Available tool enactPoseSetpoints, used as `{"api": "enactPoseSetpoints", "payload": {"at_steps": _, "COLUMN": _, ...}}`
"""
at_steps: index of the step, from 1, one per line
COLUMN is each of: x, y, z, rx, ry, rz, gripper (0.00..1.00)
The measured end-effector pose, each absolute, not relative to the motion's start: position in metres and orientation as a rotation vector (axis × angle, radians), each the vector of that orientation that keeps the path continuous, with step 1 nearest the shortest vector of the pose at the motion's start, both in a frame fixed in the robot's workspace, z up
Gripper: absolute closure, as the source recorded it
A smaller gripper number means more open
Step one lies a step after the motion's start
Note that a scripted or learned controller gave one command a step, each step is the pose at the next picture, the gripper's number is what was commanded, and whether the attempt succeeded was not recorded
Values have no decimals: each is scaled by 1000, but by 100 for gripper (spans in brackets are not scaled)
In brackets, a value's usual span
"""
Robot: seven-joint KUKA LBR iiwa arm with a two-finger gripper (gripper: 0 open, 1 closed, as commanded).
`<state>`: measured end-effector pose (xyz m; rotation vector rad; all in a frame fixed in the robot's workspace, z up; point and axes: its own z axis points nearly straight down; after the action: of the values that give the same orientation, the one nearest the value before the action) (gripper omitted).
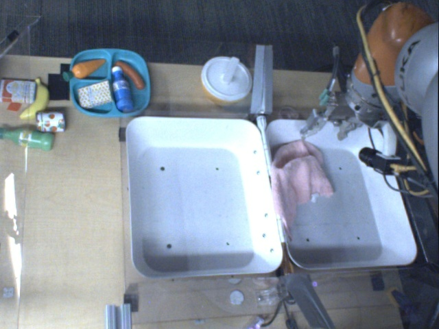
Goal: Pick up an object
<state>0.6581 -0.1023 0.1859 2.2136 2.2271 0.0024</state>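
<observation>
The gripper hangs over the top edge of the right bin, and I cannot tell how it is set. The pink cloth lies against that bin's left wall. The left bin has lots of room.

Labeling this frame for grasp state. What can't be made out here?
- gripper, camera view: too small and blurred against the right bin rim to read the jaws.
- pink cloth: its left edge is bunched against the bin wall, so what lies beneath is hidden.
- arm: cut off by the right edge.
- labels on items in the blue tray: too small.
</observation>
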Motion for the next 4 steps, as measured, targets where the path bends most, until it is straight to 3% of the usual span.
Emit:
{"api": "enactPoseSetpoints", "payload": {"at_steps": 1, "x": 644, "y": -105, "z": 95, "rx": 2157, "ry": 2278, "rz": 6, "gripper": 0}}
{"api": "enactPoseSetpoints", "payload": {"at_steps": 2, "x": 596, "y": -101, "z": 90, "rx": 2091, "ry": 2330, "rz": 14, "gripper": 0}}
{"api": "enactPoseSetpoints", "payload": {"at_steps": 3, "x": 606, "y": -89, "z": 91, "rx": 2002, "ry": 2404, "rz": 13, "gripper": 0}}
{"api": "enactPoseSetpoints", "payload": {"at_steps": 4, "x": 671, "y": -91, "z": 89, "rx": 1982, "ry": 2431, "rz": 5, "gripper": 0}}
